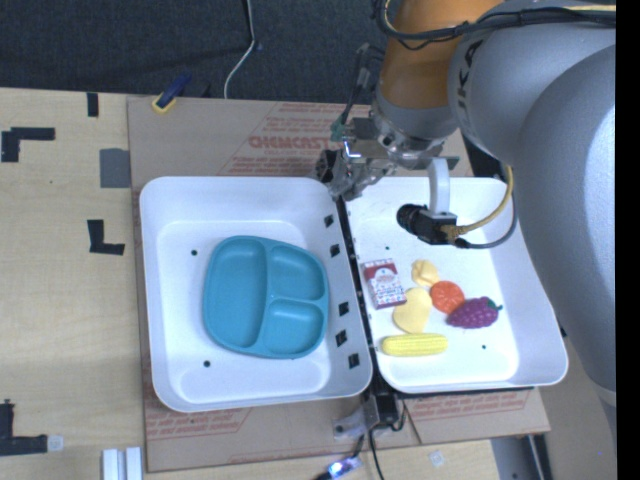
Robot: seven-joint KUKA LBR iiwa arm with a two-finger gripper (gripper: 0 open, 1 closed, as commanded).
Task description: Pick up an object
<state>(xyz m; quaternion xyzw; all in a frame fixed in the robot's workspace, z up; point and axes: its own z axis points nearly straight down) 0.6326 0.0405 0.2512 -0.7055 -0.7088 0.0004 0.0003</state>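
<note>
My gripper (345, 175) hangs over the far end of the divider between the two bins, under the orange wrist band. The right bin (500, 368) holds a small red and white box (382, 282), a pale yellow pear-shaped piece (412, 314), a small yellow piece (425, 270), a red-orange tomato (446, 295), purple grapes (473, 312) and a yellow corn cob (413, 345). All of these lie toward the near side, well apart from the gripper. Nothing shows between the gripper and the bin floor.
A blue divided plate (265, 296) lies in the left bin (165, 228). A black fitting with a cable (425, 223) hangs from the arm over the right bin's far part. The big grey arm covers the right side. Both bins rest on cardboard (250, 138).
</note>
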